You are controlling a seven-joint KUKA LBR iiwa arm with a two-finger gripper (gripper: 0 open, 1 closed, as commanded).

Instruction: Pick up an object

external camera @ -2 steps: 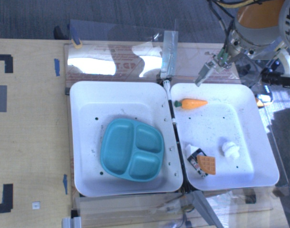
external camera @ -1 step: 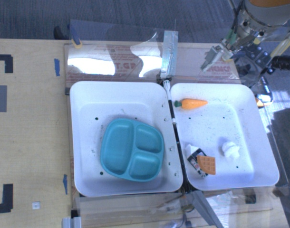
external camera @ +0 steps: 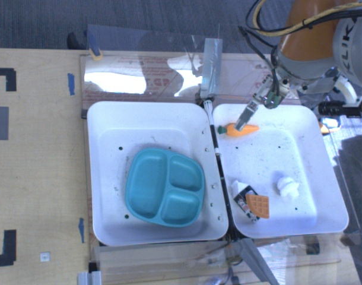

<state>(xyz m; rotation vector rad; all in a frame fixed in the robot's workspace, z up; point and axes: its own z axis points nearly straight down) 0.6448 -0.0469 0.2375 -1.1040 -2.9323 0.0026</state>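
Note:
An orange toy carrot with a green tip (external camera: 247, 130) lies near the back wall of the right bin (external camera: 323, 159). My gripper (external camera: 243, 124) reaches down at a slant from the upper right, and its tip is right at the carrot's left half, touching or just above it. Toward the bin's front lie a small white object (external camera: 288, 187), a tan waffle piece (external camera: 259, 205) and a black and white item (external camera: 243, 194). The arm's orange band (external camera: 314, 22) hangs above the bin's back right corner.
The left bin (external camera: 110, 129) holds a teal divided plate (external camera: 164, 186). A raised divider (external camera: 215, 153) runs between the two bins. A clear plastic wall (external camera: 145, 76) stands behind them, with a wooden benchtop (external camera: 32, 159) to the left.

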